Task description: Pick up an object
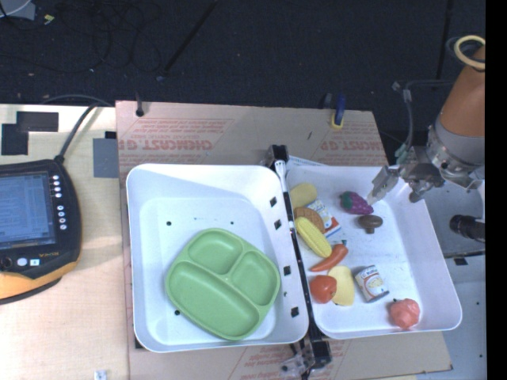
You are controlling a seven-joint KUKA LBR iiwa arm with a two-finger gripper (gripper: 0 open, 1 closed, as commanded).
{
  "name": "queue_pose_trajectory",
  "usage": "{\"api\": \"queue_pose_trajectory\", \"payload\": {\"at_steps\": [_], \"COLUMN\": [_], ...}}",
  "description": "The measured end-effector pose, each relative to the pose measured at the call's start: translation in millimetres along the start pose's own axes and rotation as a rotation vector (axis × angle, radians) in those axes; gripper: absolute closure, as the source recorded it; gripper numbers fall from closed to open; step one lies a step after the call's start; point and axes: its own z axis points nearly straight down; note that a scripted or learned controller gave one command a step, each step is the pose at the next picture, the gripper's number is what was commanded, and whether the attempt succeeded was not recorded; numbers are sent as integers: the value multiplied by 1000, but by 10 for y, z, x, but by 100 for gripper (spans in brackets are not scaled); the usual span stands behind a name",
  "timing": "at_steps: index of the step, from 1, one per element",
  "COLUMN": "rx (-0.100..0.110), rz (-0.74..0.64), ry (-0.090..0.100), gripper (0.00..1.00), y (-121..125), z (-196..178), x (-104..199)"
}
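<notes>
The right bin (432, 244) holds several toy foods. A purple eggplant (356, 203) and a brown mushroom (369, 222) lie near its far side. A yellow corn cob (313, 237), a red chili (329, 257), a tomato (322, 289), a yellow pear (343, 285), a small can (370, 282) and a pink fruit (404, 313) lie closer to the front. My gripper (398, 190) hangs over the bin's far right corner, just right of the eggplant. It is open, with nothing between its fingers.
The left bin (150, 212) holds a green divided plate (224, 282). A yellow lump (303, 193) and a bread piece (309, 216) sit by the divider between the bins. A tablet (32, 212) lies on the bench at far left.
</notes>
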Motion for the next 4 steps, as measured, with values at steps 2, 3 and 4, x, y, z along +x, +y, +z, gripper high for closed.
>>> {"api": "queue_pose_trajectory", "payload": {"at_steps": [2,3,4], "rx": [-6,-11,-19], "rz": [5,7,10], "ry": [-7,-14,-12], "gripper": [0,0,0], "y": [-252,-313,-657], "z": [1486,1478,1498], "x": [676,730,713]}}
